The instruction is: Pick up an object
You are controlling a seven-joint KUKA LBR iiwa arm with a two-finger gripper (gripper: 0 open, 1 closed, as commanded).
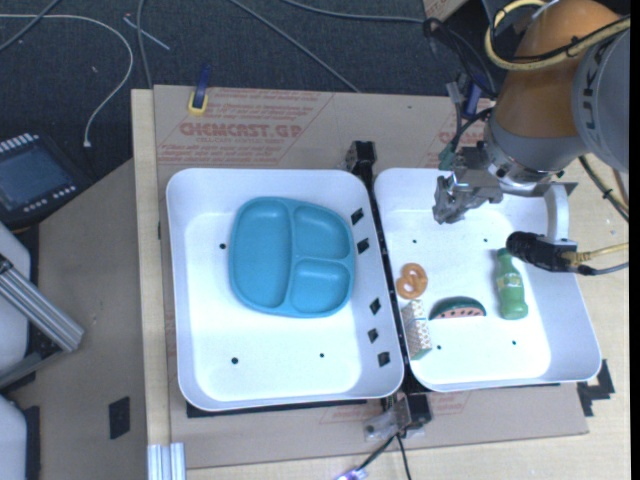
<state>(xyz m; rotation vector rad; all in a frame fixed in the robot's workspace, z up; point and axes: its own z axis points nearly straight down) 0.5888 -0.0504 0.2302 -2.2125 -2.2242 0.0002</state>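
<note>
Nearest to the camera, at the front of the right white bin (570,353), lies a small silvery, patterned packet (417,330), close to the divider between the two bins. Just beside it, at about 2 o'clock, rests a watermelon-slice toy with a green rind and red flesh (458,310). At 12 o'clock from the packet sits a small orange-brown pretzel-shaped piece (411,281), near the same divider. A green plastic bottle with a pale label (511,285) lies at 3 o'clock from the pretzel, well apart from it, with its cap pointing toward the far side of the bin.

The grey two-finger gripper (449,209) hangs over the far part of the right bin, at about 1 o'clock from the pretzel and 11 o'clock from the bottle. Nothing is seen between its tips, and I cannot tell how far they stand apart. All four small things lie in the bin, apart from the gripper.

The left white bin (190,298) holds a light blue plastic plate with three compartments (291,256), around its middle.
</note>
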